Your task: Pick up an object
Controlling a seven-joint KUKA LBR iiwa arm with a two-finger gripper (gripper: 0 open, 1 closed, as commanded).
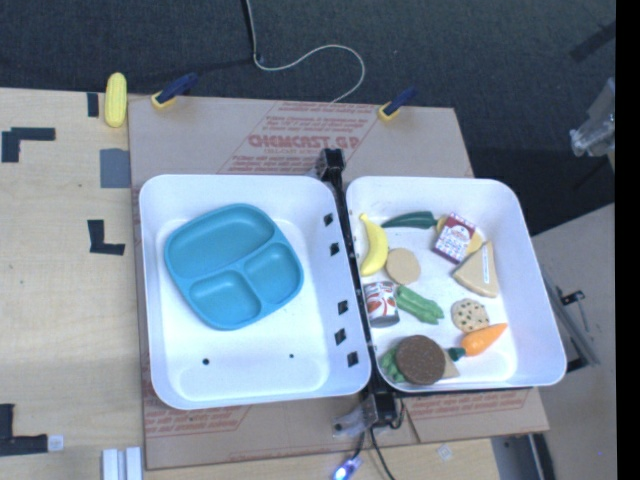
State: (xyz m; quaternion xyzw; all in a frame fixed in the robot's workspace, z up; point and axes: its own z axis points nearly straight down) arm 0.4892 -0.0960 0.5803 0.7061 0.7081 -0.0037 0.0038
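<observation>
Camera view: banana [373, 245] in right bin [527, 353], far from tool [592, 133], whose state is unclear.

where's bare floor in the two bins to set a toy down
Left bin: a bare strip along the near wall below the blue tray, and a narrower one beside the divider. Right bin: crowded; banana, can, carrot and others leave slim gaps.

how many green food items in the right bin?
3. One green pepper at the top beside the banana; a second green piece mid-bin right of the can; a third partly hidden under the burger patty.
</observation>
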